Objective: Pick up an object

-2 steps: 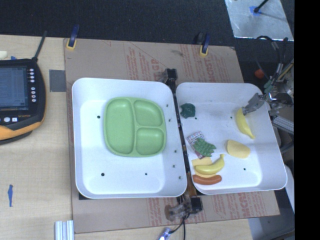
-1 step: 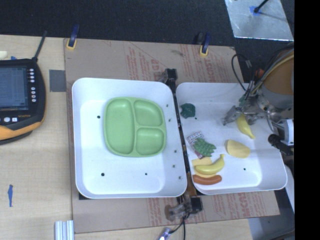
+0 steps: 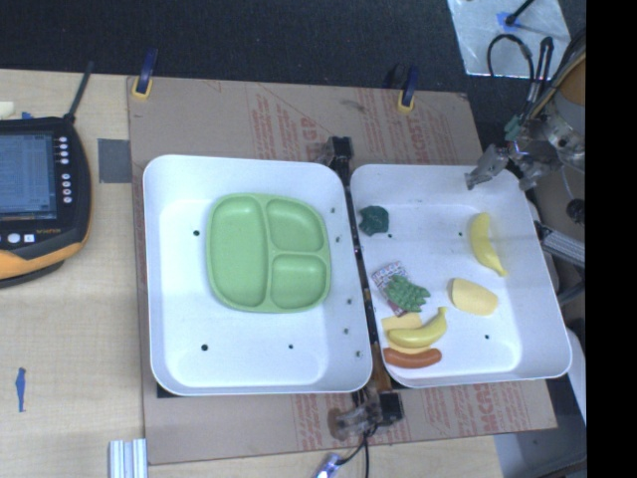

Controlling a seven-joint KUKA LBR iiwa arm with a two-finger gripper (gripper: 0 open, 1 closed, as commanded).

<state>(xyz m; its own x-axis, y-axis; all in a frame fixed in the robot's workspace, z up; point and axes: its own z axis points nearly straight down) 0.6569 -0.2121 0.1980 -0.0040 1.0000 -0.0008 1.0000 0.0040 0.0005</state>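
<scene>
The grey two-finger gripper (image 3: pixel 490 171) is hovering at the right white plastic bin's (image 3: pixel 518 366) two o'clock rim; its state I cannot tell. The curved yellow plastic banana (image 3: pixel 487 243) is lying just toward six o'clock.

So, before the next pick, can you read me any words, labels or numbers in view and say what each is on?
Red print on the cardboard sheet under the bins: too blurred to read.
Screen of the orange-edged handheld pendant: lit, text too small to read.
Small printed packet in the right bin: red marks, unreadable.
No other text is legible.
</scene>
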